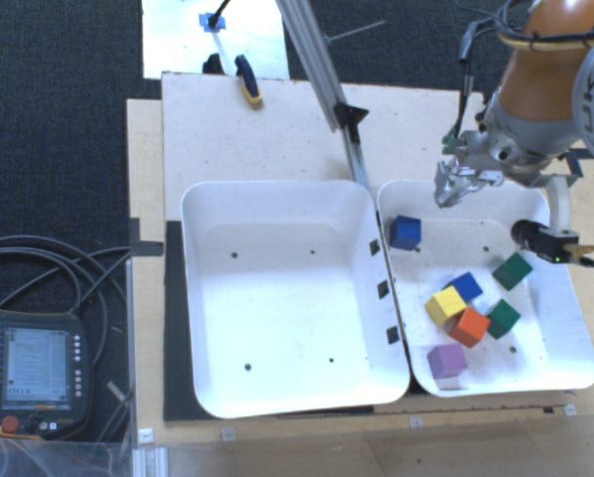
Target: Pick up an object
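My gripper [452, 191] hangs over the back edge of the right bin [575, 341], its metal fingers pointing down with nothing visible between them. A blue cube [405, 233] lies just left of and below it on the bin floor. Further forward sits a cluster: a yellow cube [444, 305], a second blue cube [466, 286], an orange cube [469, 327] and a dark green cube [503, 318]. Another green cube [513, 270] rests near the right wall, and a purple cube [447, 362] lies at the front.
The left bin [208, 266] adjoins the right one along a shared wall. A slanted metal pole [322, 63] reaches down to the bins' back junction. A teach pendant [34, 371] with cables lies at the lower left. Small tools [247, 79] lie on the board behind.
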You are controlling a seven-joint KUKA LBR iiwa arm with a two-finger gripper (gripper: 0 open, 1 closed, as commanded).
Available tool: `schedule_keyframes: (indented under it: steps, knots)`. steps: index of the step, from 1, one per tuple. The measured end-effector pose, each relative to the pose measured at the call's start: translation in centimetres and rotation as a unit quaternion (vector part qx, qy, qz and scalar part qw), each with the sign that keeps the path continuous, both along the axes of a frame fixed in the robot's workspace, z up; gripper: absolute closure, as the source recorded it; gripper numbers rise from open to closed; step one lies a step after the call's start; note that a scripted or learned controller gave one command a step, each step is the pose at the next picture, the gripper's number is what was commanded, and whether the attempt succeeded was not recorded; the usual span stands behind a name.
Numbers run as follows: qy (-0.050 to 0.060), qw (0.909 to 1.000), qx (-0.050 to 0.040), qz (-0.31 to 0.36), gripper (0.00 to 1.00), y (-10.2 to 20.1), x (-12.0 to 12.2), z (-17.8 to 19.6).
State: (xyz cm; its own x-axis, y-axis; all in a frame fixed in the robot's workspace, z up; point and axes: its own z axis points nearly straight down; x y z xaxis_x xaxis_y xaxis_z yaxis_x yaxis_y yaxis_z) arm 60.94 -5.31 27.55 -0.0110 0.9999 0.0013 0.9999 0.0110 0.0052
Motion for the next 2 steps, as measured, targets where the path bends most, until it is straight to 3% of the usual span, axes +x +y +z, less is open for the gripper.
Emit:
schedule_keyframes:
  steps: [2]
  knots:
    - [0.001,1.0,-0.0001,-0.001,1.0,9.4,2.9,-1.5]
